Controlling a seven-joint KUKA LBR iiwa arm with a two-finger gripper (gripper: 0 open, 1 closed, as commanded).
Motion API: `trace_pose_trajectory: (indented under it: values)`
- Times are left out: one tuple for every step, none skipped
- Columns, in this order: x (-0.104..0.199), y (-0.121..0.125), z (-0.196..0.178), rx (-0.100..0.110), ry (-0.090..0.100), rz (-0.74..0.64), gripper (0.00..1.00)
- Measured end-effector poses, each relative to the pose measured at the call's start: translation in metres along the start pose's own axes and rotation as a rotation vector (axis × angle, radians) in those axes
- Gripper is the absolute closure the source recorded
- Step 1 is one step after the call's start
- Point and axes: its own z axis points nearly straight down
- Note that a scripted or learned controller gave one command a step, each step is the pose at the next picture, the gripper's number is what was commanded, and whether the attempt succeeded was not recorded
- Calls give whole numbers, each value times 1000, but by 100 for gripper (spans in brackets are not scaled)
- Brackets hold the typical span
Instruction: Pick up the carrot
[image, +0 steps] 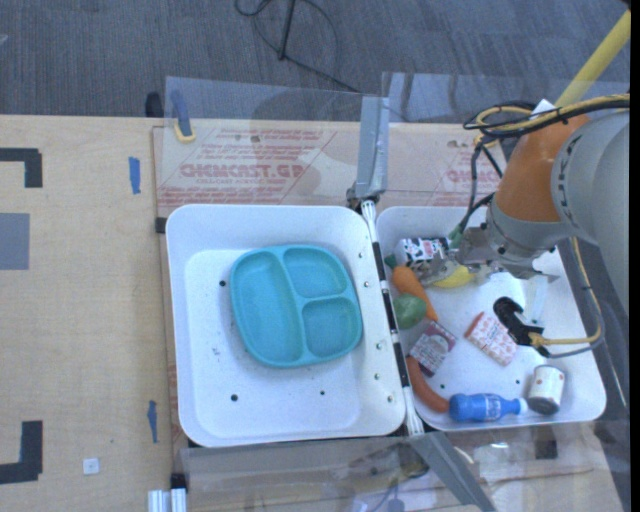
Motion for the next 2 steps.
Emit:
trace_pose_trajectory:
  values:
    - [0, 0, 0, 0, 0, 0, 0]
    - [19, 9, 0, -2, -6, -143, 0]
